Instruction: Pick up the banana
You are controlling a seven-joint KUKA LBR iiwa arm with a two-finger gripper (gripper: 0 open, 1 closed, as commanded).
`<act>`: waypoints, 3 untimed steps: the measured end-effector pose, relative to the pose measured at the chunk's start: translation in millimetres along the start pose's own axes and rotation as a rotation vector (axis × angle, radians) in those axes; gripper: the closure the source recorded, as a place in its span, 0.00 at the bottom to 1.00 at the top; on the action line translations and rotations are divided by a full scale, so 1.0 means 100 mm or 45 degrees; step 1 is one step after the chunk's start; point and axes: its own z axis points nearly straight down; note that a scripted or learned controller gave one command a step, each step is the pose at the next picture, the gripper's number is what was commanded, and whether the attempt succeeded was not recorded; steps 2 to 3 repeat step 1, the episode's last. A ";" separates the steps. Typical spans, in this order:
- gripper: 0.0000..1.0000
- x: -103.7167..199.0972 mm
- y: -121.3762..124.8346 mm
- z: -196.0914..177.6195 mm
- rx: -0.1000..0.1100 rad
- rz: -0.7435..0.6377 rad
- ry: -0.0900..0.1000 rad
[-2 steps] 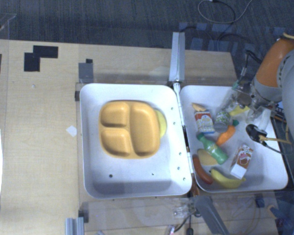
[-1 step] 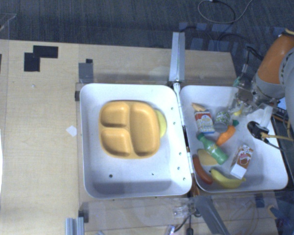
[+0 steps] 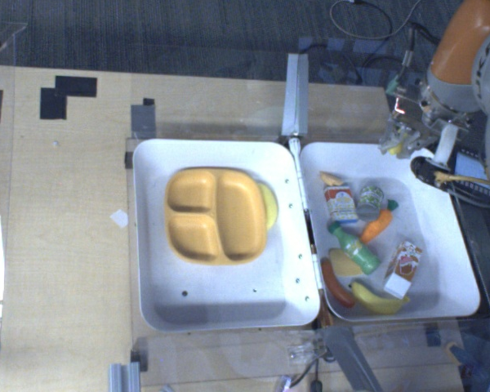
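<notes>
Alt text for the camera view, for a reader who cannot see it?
A banana lies at the near edge of the right bin, among a green bottle, a carrot, cartons and a can. The hand hangs over that bin's far rim. The left bin holds a yellow tray.

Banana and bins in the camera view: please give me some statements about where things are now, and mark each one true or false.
1. The banana lies in the right bin. True.
2. The tool is directly above the banana. False: it is at the right bin's far edge, and the banana lies at the near edge.
3. The yellow tray is in the left bin. True.
4. The carrot lies in the left bin. False: it is in the right bin.
5. The green bottle lies between the banana and the tool's side of the bin. True.
</notes>
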 end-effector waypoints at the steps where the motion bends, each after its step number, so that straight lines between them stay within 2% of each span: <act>1: 1.00 0.81 -0.30 -0.34 0.003 0.066 0.001; 3: 1.00 0.81 -0.30 -0.34 0.003 0.066 0.001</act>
